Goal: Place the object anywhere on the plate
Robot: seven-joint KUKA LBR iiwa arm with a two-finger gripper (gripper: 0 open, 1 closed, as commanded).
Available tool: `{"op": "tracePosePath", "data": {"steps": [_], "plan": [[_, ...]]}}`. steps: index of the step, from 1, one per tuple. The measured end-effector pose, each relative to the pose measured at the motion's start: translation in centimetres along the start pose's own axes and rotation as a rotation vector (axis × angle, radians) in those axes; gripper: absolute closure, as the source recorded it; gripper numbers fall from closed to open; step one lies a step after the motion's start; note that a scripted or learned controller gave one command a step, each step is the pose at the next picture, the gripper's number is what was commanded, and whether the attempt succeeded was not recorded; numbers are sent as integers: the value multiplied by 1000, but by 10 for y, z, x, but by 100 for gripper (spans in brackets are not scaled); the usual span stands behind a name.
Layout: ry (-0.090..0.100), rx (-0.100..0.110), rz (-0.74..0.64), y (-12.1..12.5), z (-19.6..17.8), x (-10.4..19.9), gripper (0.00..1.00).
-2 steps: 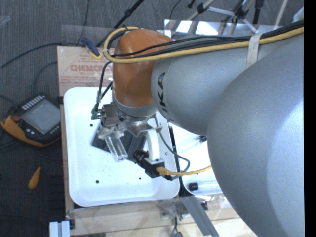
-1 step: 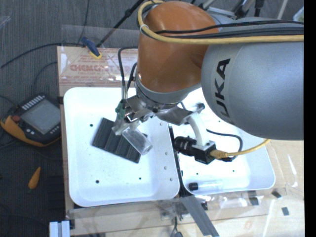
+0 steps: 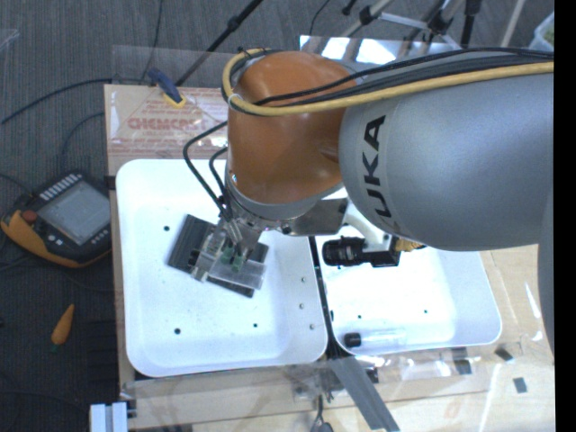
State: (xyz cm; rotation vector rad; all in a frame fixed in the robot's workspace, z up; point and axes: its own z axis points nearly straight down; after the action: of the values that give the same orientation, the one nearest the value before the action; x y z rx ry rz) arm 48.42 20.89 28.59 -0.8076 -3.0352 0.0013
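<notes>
My gripper (image 3: pixel 230 257) hangs low over the middle of the left white bin (image 3: pixel 157 331), under the arm's orange wrist. A dark ribbed block (image 3: pixel 188 243) lies on the bin floor right against the gripper's left side. A grey flat piece (image 3: pixel 247 279) shows at its lower right. I cannot tell whether either one touches the gripper or is held by it. In the right bin (image 3: pixel 468 318) a clear tube with a black end (image 3: pixel 378 338) lies near the front wall.
The arm's grey body covers the back of the right bin. A handheld pendant (image 3: pixel 67 216) and an orange item (image 3: pixel 61 324) lie on the floor left of the bench. A cardboard sheet (image 3: pixel 162 122) lies behind the left bin.
</notes>
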Motion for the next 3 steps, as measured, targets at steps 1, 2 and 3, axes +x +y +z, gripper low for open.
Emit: {"op": "tracePosePath", "data": {"steps": [1,2,3], "plan": [[0,-1,0,0,0,0,0],[1,-1,0,1,-9,0,100],[0,0,-214,20,11,12,100]]}}
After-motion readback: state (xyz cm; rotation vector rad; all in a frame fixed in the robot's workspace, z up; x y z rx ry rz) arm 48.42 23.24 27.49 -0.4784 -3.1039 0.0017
